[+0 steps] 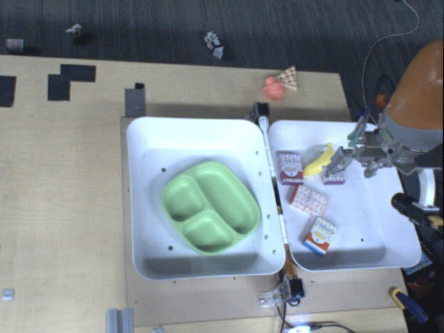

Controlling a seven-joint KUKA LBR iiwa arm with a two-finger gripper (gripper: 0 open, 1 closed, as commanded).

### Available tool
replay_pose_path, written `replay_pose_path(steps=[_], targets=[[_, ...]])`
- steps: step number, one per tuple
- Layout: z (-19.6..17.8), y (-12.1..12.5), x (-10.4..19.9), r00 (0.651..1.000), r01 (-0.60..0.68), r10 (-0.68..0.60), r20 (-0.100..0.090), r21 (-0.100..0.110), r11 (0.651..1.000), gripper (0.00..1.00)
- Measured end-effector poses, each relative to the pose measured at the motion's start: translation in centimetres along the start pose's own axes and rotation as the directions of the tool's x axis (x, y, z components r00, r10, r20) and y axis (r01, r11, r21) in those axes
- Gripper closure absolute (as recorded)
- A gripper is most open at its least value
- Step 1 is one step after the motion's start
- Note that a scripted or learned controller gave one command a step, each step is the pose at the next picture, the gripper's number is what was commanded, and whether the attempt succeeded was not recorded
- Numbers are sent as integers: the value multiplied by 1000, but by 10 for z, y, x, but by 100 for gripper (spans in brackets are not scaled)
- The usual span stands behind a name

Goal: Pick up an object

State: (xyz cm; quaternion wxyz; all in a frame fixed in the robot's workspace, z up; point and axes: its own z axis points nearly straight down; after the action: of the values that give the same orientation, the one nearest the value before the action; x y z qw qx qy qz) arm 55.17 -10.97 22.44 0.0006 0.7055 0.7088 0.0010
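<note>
Gripper (pixel 340 164) hovered low in right white bin (pixel 388 252), right at yellow plastic banana (pixel 320 161) and small maroon carton (pixel 335 177); fingers' state impossible to tell. Judged light, stiff cardboard cartons, easy across flat sides; banana smooth, curved, likelier to slip, best pinched mid-body. Elsewhere: red-white carton (pixel 289 166), patterned flat packet (pixel 309 200), orange-white box (pixel 320 234), green divided plate (pixel 211 205) in left bin.
</note>
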Motion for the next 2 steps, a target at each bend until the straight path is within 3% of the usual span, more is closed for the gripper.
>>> replay_pose_path(steps=[1, 2], targets=[[130, 25, -1, 1000, -3, 3, 2, -11, 1000, 0], [118, 27, 1, 1000, -2, 2, -1, -16, 1000, 100]])
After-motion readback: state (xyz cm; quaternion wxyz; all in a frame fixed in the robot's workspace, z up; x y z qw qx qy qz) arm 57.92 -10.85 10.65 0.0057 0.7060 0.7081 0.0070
